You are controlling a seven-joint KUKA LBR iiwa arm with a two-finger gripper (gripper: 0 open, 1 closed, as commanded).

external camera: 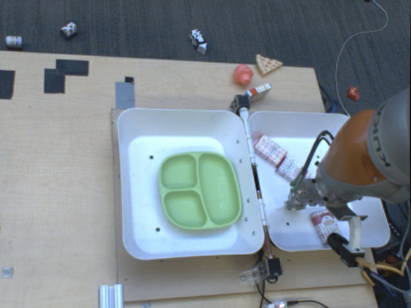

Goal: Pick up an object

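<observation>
Jaws cannot be made out beneath the wrist, so whether the gripper (297, 201) grasps anything is impossible to tell. It hangs low over the right bin (282, 236), a shallow, smooth white tray with rounded corners. Just beside it lies a small red-and-white packet (324, 226), flat and crinkled; a red-and-white patterned box (270, 149) and a paler wrapper (289, 167) rest toward the bin's far left corner. The grey arm (385, 140), with its glossy orange band (350, 156), bends down from the right. In the left bin (125, 172) sits a pale green plate (199, 190) with three compartments, rounded and matte. Beyond the bins on the wooden bench (58, 191) lie a red ball (243, 74) and a pizza-slice toy (268, 63).
</observation>
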